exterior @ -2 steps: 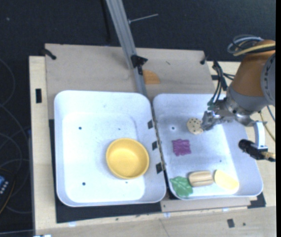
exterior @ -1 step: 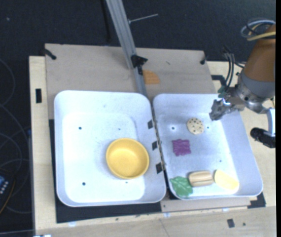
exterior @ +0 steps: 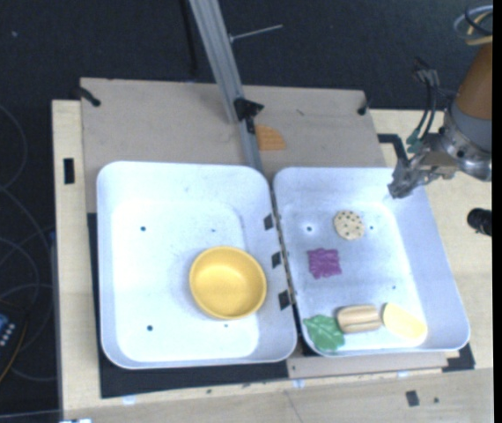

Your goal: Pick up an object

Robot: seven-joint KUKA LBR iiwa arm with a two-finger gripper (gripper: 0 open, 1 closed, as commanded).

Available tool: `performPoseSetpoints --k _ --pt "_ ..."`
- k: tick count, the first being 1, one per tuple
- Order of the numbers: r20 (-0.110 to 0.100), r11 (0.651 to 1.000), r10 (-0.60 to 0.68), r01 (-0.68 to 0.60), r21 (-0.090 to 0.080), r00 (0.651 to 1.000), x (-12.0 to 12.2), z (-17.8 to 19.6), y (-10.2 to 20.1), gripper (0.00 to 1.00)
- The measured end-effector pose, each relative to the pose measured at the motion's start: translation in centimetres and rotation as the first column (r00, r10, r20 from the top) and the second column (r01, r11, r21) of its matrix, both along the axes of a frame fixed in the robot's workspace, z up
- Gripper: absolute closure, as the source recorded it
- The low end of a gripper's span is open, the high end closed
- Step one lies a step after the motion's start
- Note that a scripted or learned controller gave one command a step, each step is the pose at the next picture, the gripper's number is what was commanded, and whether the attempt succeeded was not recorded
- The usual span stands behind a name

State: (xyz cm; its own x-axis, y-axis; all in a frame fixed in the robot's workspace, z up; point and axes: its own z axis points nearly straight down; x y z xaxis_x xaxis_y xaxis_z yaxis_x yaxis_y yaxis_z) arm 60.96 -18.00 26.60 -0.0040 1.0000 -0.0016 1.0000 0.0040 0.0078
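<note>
Hovering at right bin (exterior: 427, 236) far corner, gripper (exterior: 402, 186) jaw state unreadable, nothing seen held; cookie (exterior: 349, 225) just below-left. Risk: clipping bin rim, missing flat cookie.

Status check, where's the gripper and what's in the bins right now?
Gripper over right bin's far right corner, nothing held. Round speckled cookie nearest; purple square piece beyond. Yellow bowl in left bin.

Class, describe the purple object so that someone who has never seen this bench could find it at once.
Start at the right-hand white bin, the one holding several small things. Near its middle lies the purple object, below the speckled cookie and above the tan roll. It is the only purple piece, flat and roughly square with ragged edges.
</note>
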Motion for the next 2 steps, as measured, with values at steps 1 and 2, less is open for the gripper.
performPoseSetpoints --k 1,2 --pt "-0.005 1.0 0.004 -0.004 0.002 1.0 1.8 0.5 5.5 1.0" --pt "-0.008 1.0 0.002 -0.002 0.001 1.0 2.1 -0.8 10.7 1.0"
